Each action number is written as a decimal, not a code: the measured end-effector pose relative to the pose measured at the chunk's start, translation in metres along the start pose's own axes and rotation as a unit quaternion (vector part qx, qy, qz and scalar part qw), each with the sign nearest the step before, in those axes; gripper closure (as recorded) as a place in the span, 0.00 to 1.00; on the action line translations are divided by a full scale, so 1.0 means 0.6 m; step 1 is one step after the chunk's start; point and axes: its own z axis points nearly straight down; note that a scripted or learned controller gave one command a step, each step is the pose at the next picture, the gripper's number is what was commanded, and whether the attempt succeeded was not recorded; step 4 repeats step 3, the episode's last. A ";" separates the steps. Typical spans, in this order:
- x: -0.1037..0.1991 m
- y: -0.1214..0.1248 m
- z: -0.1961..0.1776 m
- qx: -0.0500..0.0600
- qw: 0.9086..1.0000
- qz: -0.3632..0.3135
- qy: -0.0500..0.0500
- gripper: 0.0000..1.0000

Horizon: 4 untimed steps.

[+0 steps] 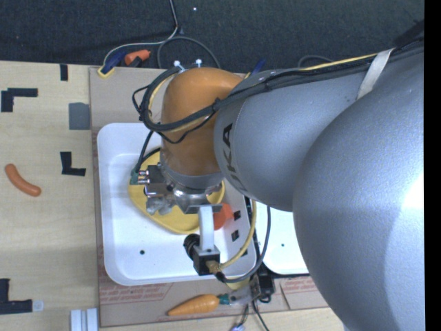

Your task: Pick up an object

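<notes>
My grey arm reaches in from the right over the left white bin [114, 205], its orange band directly above the wrist. The wrist and gripper [169, 200] hang low over the middle of that bin. Under them lies a flat yellow object [160, 218], partly covered by the wrist. A small orange-red object [223, 216] shows just right of the wrist. The arm hides most of the bin's middle and right side.
An orange carrot-shaped toy [194, 305] lies on the cardboard below the bins. An orange sausage-shaped toy [22, 180] rests on the wooden bench at the left. The right bin [286, 257] is mostly hidden by the arm. Cables run along the back.
</notes>
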 end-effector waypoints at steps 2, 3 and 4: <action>0.016 0.034 -0.018 -0.002 1.000 0.000 0.000 1.00; -0.074 0.029 -0.279 -0.010 1.000 0.000 0.003 1.00; -0.074 0.029 -0.279 -0.010 1.000 0.000 0.003 1.00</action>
